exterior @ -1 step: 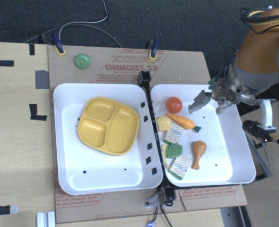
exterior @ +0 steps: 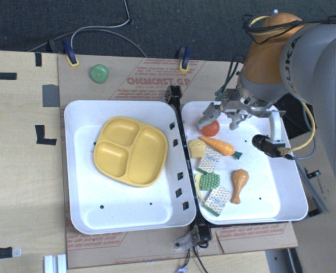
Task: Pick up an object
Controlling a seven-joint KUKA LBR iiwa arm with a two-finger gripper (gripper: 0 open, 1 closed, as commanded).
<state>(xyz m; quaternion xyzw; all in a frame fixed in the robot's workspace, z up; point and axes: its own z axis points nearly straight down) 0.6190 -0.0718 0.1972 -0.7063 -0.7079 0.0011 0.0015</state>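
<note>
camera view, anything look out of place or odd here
One thing: a green ball lies on the cardboard outside both bins, beyond the left bin. The yellow divided plate sits askew in that bin. Nothing looks spilled or damaged.

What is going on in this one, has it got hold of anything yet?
The grey arm reaches in from the right, and its hand hovers over the right bin, right by a red tomato. Nothing is visibly held. An orange carrot, a chicken drumstick and some small patterned pieces lie in that bin. The left bin holds a yellow divided plate.
</note>
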